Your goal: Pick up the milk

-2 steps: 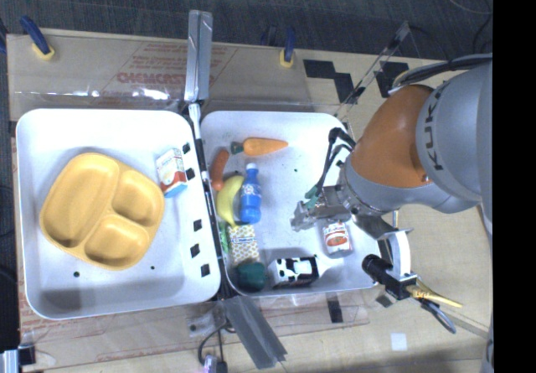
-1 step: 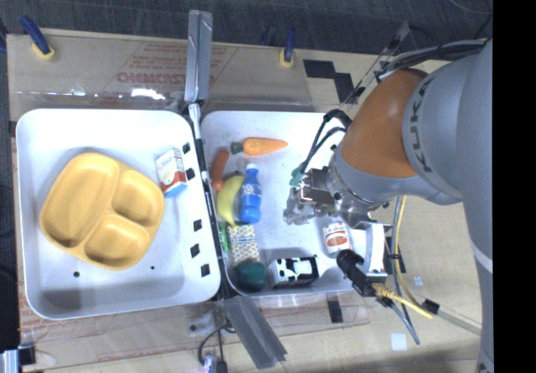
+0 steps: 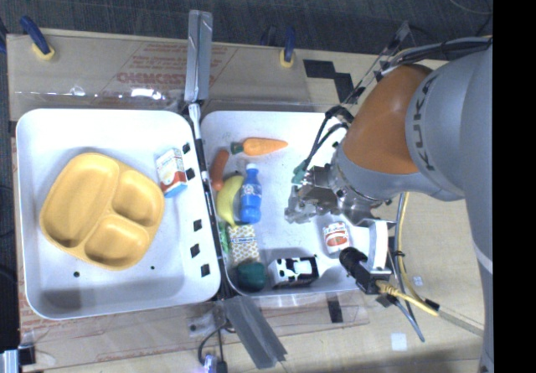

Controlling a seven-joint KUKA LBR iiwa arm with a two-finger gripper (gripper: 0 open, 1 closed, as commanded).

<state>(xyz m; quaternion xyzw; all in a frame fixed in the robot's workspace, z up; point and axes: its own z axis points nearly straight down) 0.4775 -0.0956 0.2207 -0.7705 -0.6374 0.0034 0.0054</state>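
Observation:
A small black-and-white cow-patterned milk carton [image 3: 295, 271] lies on its side at the front edge of the right bin [image 3: 276, 121]. My gripper [image 3: 303, 202] hangs over the middle of the right bin, a short way behind the carton and apart from it. The grey arm with its orange band [image 3: 387, 124] covers the bin's right half. Nothing shows in the gripper's grasp.
Left of the gripper lie a blue bottle [image 3: 249, 195], a banana [image 3: 229, 198], a sausage [image 3: 219, 165] and a carrot [image 3: 261, 146]. A patterned box [image 3: 243, 242], a green item [image 3: 249, 276] and a red-labelled can [image 3: 336, 237] flank the milk. The left bin holds a yellow divided plate [image 3: 102, 208] and a small carton [image 3: 171, 170].

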